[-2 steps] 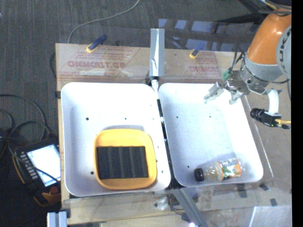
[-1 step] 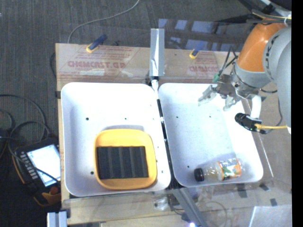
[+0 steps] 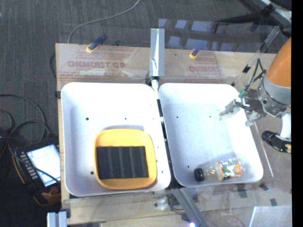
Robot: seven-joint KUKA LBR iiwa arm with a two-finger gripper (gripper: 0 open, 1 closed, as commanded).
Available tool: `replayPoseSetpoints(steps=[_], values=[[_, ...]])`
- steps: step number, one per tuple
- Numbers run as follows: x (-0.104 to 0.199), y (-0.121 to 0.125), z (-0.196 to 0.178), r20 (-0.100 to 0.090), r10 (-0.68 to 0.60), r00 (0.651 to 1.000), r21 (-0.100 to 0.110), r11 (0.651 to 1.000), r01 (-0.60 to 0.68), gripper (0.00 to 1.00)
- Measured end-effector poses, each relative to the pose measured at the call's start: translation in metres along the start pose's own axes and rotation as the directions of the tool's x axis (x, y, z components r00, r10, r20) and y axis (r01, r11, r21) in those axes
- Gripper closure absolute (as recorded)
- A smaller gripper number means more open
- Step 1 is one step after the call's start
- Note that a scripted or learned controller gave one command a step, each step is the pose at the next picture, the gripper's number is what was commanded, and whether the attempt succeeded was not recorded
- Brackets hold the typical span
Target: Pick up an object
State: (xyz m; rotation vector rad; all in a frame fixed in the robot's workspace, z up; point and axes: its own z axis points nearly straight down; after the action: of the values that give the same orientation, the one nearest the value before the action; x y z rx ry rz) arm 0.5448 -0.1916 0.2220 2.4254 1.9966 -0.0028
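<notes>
A clear plastic bottle [image 3: 220, 170] with a black cap and an orange-green label lies on its side at the front of the right bin [image 3: 199, 126]. In the left bin [image 3: 94, 103] sits a yellow square dish [image 3: 125, 160] holding a dark ridged insert. My gripper [image 3: 238, 116] hangs over the right bin's right side, well behind the bottle. It is open, and nothing sits between its fingers. The arm's orange band [image 3: 285, 65] shows at the right edge.
Cardboard sheets [image 3: 109, 65] with a blue-yellow clamp [image 3: 96, 43] and a yellow clamp [image 3: 194, 54] lie behind the bins. A metal post [image 3: 156, 56] rises between them. Cables and a tablet-like device [image 3: 40, 162] sit on the floor at the left.
</notes>
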Motion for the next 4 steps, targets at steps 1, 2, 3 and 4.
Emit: replayPoseSetpoints(steps=[1,2,3,4], values=[[0.000,-0.062,-0.100,0.001,0.132,0.991,-0.001,0.991,-0.132,0.00],[-0.004,-0.061,-0.171,0.001,0.144,0.990,-0.003,0.990,-0.144,0.00],[-0.019,-0.058,-0.196,0.001,0.411,0.912,-0.001,0.912,-0.411,0.00],[-0.034,-0.056,-0.212,0.002,0.659,0.752,-0.001,0.752,-0.659,0.00]])
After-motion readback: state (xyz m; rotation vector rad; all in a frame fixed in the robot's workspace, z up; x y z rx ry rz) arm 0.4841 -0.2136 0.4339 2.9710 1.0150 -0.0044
